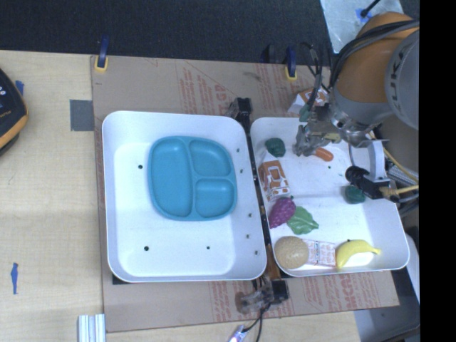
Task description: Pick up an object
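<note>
Left bin (125,255): occupied by a blue divided plate (191,177), set toward the far half. Bare white floor is left along the near wall and down the left wall; open room is found there.

The two bins are seen touching along a shared rim at mid-bench.

Right bin (385,226): crowded along its left wall. A dark green round piece (275,147) is noted at the far left corner. Just nearer, an orange-and-white packet (273,177) lies against the left wall. A purple grape bunch (281,211) is seen below it, touching a green leafy piece (303,221). At the near wall a tan round item (291,251), a flat white wrapper (321,253) and a yellow banana (356,252) are lined up, close together. The middle of this bin's floor is left bare; that is the widest clear patch there. A small dark green object (355,194) sits toward the right wall, near a black fitting on the arm.

Arm: entered from the right, its orange band (370,55) held over the far right corner of the bin. The gripper (308,147) is pointed down at the far end of the right bin, between the dark green round piece and a small orange piece (324,155) just beside it. Whether the gripper is released or clenched cannot be told; nothing is seen held in it.
</note>
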### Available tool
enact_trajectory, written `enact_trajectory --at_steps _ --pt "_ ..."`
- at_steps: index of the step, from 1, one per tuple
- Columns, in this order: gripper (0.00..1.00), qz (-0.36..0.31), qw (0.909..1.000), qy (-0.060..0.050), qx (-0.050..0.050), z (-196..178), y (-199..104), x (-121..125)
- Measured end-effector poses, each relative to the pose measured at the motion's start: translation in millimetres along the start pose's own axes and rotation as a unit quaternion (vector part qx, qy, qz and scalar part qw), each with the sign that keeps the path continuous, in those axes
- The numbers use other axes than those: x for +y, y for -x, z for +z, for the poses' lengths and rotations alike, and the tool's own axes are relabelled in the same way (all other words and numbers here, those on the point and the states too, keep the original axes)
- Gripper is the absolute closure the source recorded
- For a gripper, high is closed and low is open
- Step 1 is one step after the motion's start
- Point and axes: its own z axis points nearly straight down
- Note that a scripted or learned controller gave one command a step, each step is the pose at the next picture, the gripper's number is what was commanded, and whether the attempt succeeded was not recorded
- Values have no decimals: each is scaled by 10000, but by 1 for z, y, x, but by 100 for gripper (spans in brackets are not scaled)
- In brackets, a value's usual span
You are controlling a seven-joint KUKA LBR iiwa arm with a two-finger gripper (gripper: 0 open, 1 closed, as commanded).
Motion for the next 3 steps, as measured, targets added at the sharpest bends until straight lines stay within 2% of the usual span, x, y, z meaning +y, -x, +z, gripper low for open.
enact_trajectory --at_steps 1,2,3 --pt "0 4 10000 -12 -2 1 0 -1" --pt "0 3 10000 -5 -3 26 13 43" --pt "0 9 10000 -1 -4 89 13 44"
